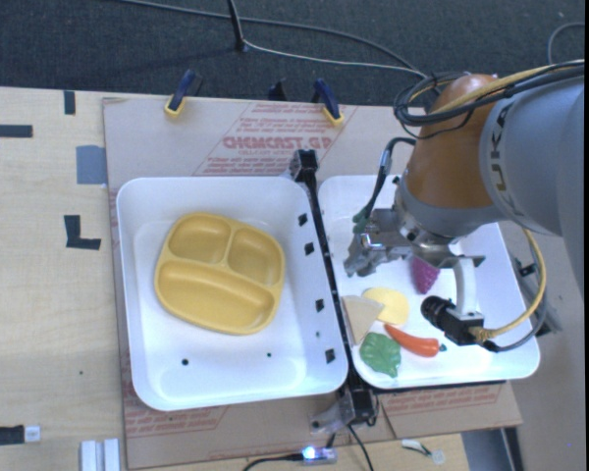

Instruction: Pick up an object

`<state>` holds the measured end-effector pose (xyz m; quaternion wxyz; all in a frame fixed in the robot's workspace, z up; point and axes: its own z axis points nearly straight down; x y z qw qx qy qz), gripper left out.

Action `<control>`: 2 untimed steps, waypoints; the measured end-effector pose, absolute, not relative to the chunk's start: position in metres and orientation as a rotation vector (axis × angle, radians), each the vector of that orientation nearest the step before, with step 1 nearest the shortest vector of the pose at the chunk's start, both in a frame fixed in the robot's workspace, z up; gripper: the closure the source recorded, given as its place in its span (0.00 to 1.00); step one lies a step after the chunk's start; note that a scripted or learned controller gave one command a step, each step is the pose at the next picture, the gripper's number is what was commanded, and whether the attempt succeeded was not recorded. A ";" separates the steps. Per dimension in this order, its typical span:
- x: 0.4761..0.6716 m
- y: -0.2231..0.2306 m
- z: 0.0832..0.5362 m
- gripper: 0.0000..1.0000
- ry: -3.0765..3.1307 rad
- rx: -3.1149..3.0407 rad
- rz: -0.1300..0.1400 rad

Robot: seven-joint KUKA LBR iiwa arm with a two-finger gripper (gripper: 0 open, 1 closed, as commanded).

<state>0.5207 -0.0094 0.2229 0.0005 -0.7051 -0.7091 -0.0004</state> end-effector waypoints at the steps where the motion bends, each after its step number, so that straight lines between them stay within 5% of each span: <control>1: 0.520 0.039 0.232 1.00 -2.226 -2.215 -0.001; 2: 0.530 0.087 0.226 1.00 -2.226 -2.215 0.001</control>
